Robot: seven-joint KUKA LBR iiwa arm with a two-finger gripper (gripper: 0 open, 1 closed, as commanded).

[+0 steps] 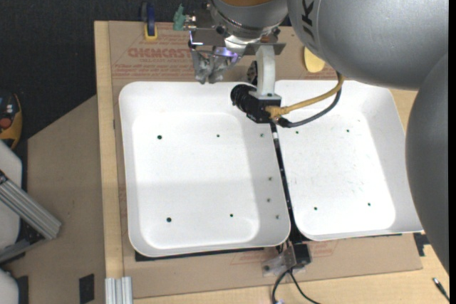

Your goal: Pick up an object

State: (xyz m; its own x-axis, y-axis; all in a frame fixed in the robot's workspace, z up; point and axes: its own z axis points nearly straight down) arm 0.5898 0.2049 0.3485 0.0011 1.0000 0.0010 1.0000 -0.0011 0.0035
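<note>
My fingers [206,71] hover over the far rim of the left bin [142,153]; I cannot tell their spread.

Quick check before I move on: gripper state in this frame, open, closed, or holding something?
Two-finger gripper: cannot be told; it sits above the far rim of the left shallow white bin, and nothing is visibly held.

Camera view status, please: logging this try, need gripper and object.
Gripper up at far rim of left bin, fingers unreadable. No object seen held. Black cable crosses onto right bin.
</note>
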